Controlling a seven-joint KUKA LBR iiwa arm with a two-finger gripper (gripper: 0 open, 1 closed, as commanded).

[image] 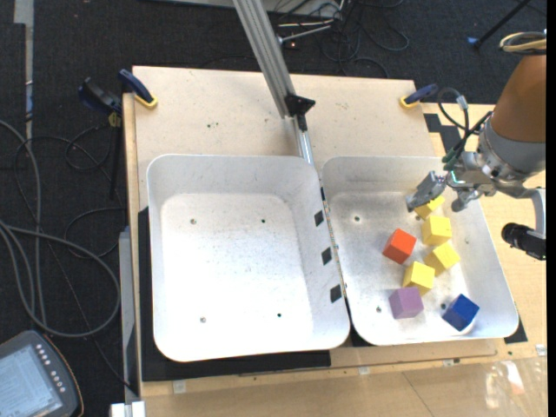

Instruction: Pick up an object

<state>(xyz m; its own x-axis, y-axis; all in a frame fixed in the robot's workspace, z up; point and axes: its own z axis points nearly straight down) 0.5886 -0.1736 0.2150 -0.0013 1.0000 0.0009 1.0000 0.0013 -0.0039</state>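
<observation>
The right bin holds several small blocks. A yellow block lies at the back of the group, with more yellow blocks trailing toward the front. An orange cube sits left of them, and a purple cube and a blue cube lie near the front rim. My gripper hangs over the back right of this bin with its fingers apart. Its left finger stands just above the rearmost yellow block. Nothing sits between the fingers.
The left bin adjoins the right bin along a shared rim with black tabs. A slanted metal pole reaches down to the bins' back junction. Clamps hold the bench's far corners.
</observation>
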